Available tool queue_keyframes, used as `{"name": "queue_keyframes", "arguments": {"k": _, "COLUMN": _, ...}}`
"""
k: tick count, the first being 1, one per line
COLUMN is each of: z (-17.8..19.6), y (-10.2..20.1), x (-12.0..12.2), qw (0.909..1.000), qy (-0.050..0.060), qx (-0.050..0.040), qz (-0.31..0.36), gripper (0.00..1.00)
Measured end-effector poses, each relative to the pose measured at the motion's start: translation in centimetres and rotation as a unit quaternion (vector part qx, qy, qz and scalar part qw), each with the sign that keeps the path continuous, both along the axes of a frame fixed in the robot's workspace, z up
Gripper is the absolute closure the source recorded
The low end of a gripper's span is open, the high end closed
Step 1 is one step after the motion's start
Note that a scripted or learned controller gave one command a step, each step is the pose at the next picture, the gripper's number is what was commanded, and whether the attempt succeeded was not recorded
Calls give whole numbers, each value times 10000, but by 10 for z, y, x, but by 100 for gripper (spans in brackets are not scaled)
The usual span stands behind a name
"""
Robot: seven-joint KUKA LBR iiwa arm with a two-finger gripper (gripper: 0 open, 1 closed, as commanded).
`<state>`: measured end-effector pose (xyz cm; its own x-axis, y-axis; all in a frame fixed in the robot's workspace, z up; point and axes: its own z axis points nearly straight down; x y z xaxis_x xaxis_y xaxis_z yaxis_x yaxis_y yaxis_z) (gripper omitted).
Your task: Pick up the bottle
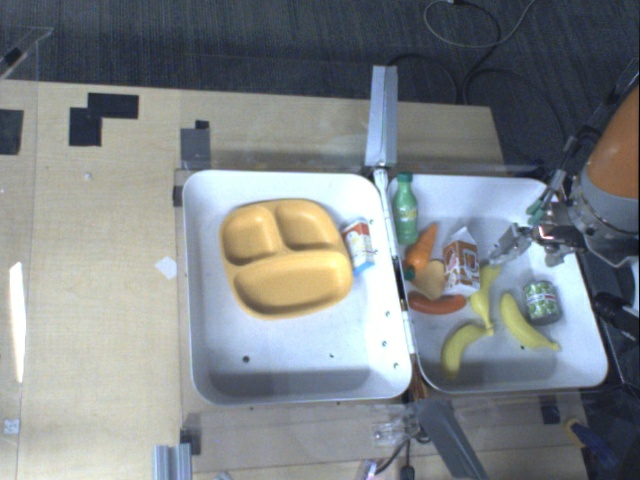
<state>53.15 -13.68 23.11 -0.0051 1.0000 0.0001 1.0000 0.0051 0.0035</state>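
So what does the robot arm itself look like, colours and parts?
The arm is grey with a broad orange band above the wrist. Its end effector is a small metallic two-finger unit, with what look like green and red bits near the wrist, too small to identify.

Single fixed cam, mounted above the bench (100, 268), looked down at a slant. Far side of the bench sat at frame top, with dark floor (250, 18) and a loose cable (470, 18) beyond it. Both white bins were in frame whole: left bin (200, 368) around centre, right bin (590, 368) toward the right edge. Stand-off was moderate, close enough to tell the items in the bins apart, too far to read labels. Arm (610, 168) entered from frame right, cropped by the edge. No second view, so no overlap.
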Motion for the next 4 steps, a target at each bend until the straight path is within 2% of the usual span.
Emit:
{"name": "queue_keyframes", "arguments": {"k": 1, "z": -59, "y": -39, "x": 78, "qw": 9976, "qy": -5, "qx": -4, "qz": -690, "gripper": 0}}
{"name": "queue_keyframes", "arguments": {"k": 2, "z": -143, "y": -27, "x": 113, "qw": 9842, "qy": -20, "qx": 5, "qz": -1771, "gripper": 0}}
{"name": "queue_keyframes", "arguments": {"k": 3, "z": -130, "y": -25, "x": 116, "qw": 9849, "qy": -62, "qx": 4, "qz": -1729, "gripper": 100}}
{"name": "queue_keyframes", "arguments": {"k": 4, "z": 0, "y": 45, "x": 139, "qw": 9748, "qy": -19, "qx": 9, "qz": -2229, "gripper": 100}}
